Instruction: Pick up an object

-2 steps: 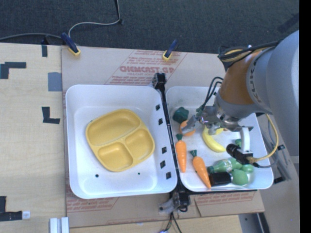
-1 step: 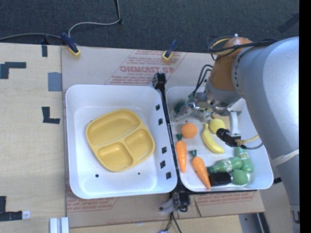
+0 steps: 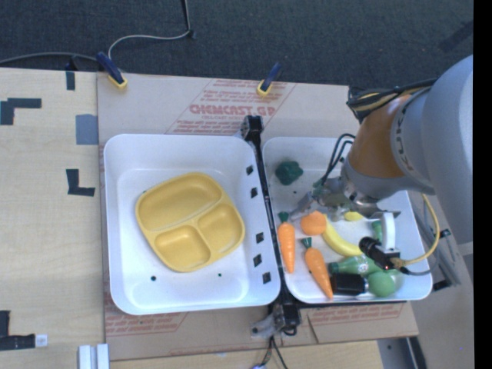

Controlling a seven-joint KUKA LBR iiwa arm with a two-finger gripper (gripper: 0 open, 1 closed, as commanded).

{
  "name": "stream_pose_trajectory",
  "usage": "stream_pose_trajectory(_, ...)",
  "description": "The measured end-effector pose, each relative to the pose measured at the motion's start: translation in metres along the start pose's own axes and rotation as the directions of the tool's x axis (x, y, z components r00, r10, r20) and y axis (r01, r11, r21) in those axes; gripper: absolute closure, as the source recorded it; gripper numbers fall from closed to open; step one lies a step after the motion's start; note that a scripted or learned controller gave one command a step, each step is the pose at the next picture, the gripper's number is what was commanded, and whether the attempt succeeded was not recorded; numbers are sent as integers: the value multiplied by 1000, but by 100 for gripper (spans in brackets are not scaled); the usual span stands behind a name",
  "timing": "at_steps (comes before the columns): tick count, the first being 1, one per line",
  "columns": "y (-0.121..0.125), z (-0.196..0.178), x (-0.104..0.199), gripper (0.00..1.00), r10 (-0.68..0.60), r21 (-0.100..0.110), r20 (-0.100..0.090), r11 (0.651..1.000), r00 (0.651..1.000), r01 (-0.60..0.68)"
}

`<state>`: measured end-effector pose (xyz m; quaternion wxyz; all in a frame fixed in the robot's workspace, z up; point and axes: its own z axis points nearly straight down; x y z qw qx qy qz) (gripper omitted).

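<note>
The right bin (image 3: 307, 151) holds several toy foods. A dark green piece (image 3: 289, 172) lies near its back left. Two orange carrots (image 3: 286, 246) (image 3: 317, 272) lie along the left and front. A round orange fruit (image 3: 313, 223) sits mid-bin beside a yellow banana (image 3: 340, 241). Green pieces (image 3: 383, 281) and a black item (image 3: 347, 284) crowd the front right corner. My gripper (image 3: 311, 201) hangs low in the right bin, just above and behind the orange fruit and to the right of the dark green piece. The arm hides the bin's right side.
The left bin (image 3: 123, 206) holds a yellow divided plate (image 3: 190, 220). A black divider (image 3: 260, 198) runs between the bins. Yellow and blue clamps (image 3: 112, 69) (image 3: 269, 81) pin the cardboard at the back. A cable (image 3: 154, 37) trails across the dark floor.
</note>
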<state>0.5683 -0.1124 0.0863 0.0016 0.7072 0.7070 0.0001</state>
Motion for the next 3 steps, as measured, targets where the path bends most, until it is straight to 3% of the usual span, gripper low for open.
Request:
stream_pose_trajectory(1, -43, 0, 10, 0, -1, -3, 1, 1000, 1000, 1)
stream_pose_trajectory(2, -42, -10, 10, 100, -1, -6, 2, 1000, 1000, 1)
stream_pose_trajectory(3, 29, -98, 74, 100, -2, 2, -2, 1000, 1000, 2)
